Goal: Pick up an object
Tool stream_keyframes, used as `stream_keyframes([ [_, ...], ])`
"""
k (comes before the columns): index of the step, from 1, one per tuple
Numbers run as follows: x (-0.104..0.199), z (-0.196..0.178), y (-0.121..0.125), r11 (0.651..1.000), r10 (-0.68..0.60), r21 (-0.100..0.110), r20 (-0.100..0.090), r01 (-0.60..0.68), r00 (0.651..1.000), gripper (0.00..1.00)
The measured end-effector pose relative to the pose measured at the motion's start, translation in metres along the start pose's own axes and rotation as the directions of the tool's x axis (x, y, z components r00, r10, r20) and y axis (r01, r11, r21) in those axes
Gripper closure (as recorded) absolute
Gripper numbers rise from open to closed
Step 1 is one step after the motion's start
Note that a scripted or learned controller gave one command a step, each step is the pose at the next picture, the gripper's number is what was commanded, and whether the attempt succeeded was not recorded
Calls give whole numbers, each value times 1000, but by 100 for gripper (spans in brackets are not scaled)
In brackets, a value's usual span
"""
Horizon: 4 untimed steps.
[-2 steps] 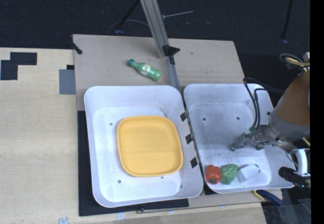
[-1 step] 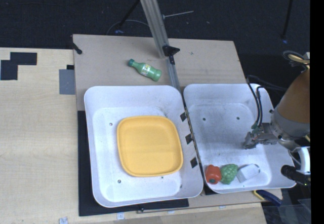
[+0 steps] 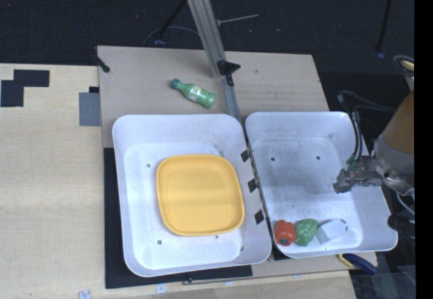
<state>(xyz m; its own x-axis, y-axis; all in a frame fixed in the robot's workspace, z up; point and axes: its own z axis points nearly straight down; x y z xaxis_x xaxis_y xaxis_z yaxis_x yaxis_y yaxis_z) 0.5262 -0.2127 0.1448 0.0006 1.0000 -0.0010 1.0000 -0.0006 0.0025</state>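
Left bin (image 3: 128,155): nearest the lens, it bears the yellow plate (image 3: 200,194) lying flat at its middle, too broad for an easy pinch
Right bin (image 3: 298,125): three small things bunch in its near corner, likely slid there against the wall
Arm (image 3: 399,135): reaches over the right rim
Gripper (image 3: 344,185): low above bare floor, well short of the cluster; nothing is in it, and its spread I cannot tell
Bottle (image 3: 194,93): on its side on the bench, outside both bins
White block (image 3: 331,230): just beside the green piece (image 3: 306,231)
Red piece (image 3: 285,232): touching the green one; any is a likely pick

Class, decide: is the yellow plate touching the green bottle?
Apart. The camera view shows the yellow plate inside the left bin, the green bottle outside on the bench.
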Motion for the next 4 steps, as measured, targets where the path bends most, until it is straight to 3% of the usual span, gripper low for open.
stream_keyframes([
  [2, 2, -108, -1, 1000, 0, -2, 0, 0, 1000, 100],
  [4, 99, -90, 5, 1000, -4, 4, -2, 4, 1000, 100],
])
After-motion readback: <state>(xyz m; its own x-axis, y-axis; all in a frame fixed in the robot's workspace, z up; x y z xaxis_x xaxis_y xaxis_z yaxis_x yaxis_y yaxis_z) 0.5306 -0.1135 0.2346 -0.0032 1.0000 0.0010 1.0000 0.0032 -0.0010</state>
